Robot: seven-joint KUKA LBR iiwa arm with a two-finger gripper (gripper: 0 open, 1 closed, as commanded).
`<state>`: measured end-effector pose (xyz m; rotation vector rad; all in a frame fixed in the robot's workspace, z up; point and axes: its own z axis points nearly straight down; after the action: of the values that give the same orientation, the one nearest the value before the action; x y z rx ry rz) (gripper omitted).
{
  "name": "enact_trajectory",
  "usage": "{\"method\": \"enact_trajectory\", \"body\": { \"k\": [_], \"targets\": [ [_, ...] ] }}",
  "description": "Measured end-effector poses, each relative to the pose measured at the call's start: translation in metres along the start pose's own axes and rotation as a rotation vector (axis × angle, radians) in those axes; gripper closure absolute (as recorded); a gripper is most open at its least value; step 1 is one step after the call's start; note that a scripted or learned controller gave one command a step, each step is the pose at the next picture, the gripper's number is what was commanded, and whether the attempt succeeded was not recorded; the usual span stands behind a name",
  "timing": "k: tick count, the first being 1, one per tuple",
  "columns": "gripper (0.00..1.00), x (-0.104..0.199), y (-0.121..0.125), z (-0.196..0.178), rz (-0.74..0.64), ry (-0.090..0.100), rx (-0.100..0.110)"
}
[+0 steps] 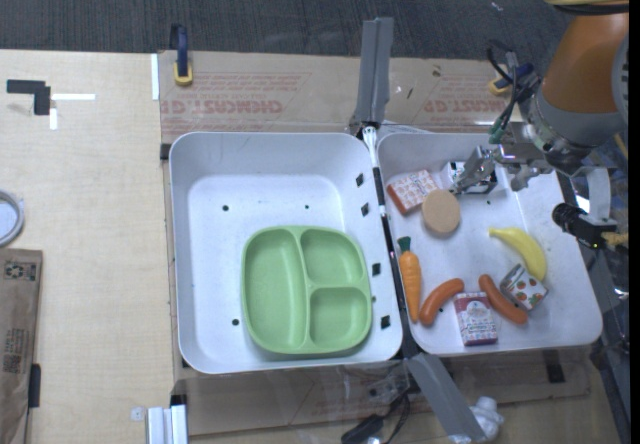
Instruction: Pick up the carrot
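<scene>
Here the carrot [410, 280] is lying in the right bin [570, 332], lengthwise and pressed close against the wall that divides it from the left bin [190, 262], green top pointing away from the camera. The tool [472, 175] is hanging over the far part of the right bin, well apart from the carrot, and nothing is sitting between its fingers; whether they are spread or closed I cannot tell.

The likely trouble is that wall: a finger coming down on the carrot's left side is probably going to strike the rim or find no gap. A sausage [441, 299] is lying just beside the carrot's lower end, so a wide grip may be catching it too. The round biscuit [441, 213] and a small box [412, 190] are crowding the path. Open room is lying mostly around the carrot's middle right side.
</scene>
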<state>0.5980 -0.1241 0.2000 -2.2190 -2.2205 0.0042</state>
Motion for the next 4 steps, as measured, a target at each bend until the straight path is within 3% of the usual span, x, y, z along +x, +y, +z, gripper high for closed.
{"method": "enact_trajectory", "body": {
  "k": [1,2,3,4],
  "targets": [
    [0.0,0.006,-0.073,0.087,-0.107,0.001,-0.001],
    [0.0,0.066,-0.005,0.009,-0.144,-0.001,-0.002],
    [0.0,0.022,-0.016,0.109,-0.262,-0.001,-0.003],
    [1.0,0.02,-0.016,0.1,-0.258,-0.001,-0.003]
  ]
}}
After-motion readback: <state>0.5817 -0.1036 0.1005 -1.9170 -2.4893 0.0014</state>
